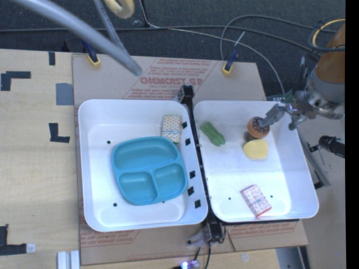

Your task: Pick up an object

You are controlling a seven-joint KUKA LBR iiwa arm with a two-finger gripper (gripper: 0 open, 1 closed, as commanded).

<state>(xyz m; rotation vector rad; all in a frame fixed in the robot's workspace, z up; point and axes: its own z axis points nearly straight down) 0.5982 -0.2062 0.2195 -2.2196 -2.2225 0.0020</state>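
The gripper hangs low over the right bin, its fingers right at a small brown-orange object; whether they are parted or clamped on it I cannot tell; just below the fingers lies a yellow round piece, close to the brown one; further left of the fingers sits a green piece; well below them a red-and-white packet rests near the bin's front wall; far to the left, in the left bin, a patterned small box lies beside a blue divided plate.
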